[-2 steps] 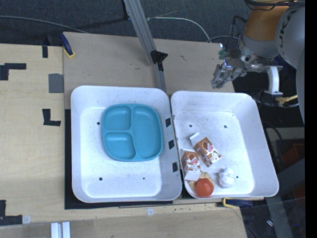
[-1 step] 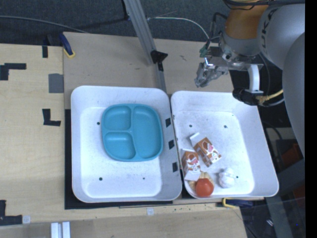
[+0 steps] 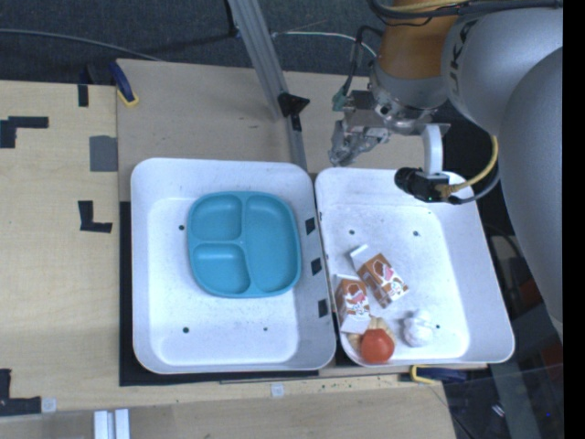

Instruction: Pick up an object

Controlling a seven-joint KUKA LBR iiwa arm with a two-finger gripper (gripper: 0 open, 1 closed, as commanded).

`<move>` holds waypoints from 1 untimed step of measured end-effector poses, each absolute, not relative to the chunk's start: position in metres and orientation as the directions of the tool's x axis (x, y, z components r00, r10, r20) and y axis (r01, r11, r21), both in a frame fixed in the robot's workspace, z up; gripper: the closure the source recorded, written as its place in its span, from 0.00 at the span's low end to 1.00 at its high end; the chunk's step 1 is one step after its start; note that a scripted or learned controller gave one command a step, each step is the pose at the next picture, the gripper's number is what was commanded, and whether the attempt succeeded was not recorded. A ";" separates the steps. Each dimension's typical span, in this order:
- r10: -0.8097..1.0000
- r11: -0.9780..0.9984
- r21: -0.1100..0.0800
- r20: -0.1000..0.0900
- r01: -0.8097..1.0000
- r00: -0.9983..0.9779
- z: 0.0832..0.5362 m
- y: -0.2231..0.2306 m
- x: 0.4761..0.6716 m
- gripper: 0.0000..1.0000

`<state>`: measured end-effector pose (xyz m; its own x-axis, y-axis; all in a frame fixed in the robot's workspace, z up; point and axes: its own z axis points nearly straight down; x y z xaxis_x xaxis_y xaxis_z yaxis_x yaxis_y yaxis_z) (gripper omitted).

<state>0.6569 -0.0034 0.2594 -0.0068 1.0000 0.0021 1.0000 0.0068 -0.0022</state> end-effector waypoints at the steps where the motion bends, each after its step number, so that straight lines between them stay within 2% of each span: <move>1: 1.000 0.007 -0.004 0.001 1.000 -0.007 0.245 0.055 0.644 1.00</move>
